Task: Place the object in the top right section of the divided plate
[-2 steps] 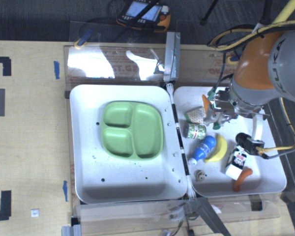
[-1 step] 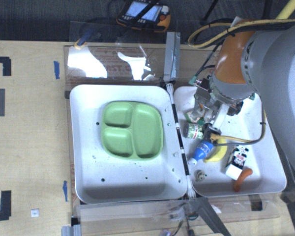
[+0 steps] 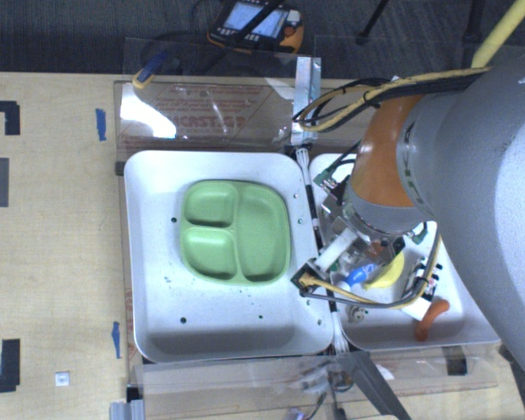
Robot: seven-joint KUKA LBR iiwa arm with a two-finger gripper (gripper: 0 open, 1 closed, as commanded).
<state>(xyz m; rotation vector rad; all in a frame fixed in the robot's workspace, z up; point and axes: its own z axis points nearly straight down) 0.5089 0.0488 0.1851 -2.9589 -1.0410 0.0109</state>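
Your arm (image 3: 437,147) is down over the right bin (image 3: 451,318), wrist buried among a yellow item (image 3: 390,272), a blue item (image 3: 357,276) and an orange piece (image 3: 429,316); which one is the target, you can't tell. The green 3-section plate (image 3: 236,230) sits in the left bin (image 3: 149,234).

You've got two white bins: the left bin (image 3: 149,261) and the right bin (image 3: 446,318). One green divided plate (image 3: 236,230) with three sections sits in the left one. Right bin: one yellow thing (image 3: 390,272), one blue thing (image 3: 357,276), one orange-red thing (image 3: 430,316).
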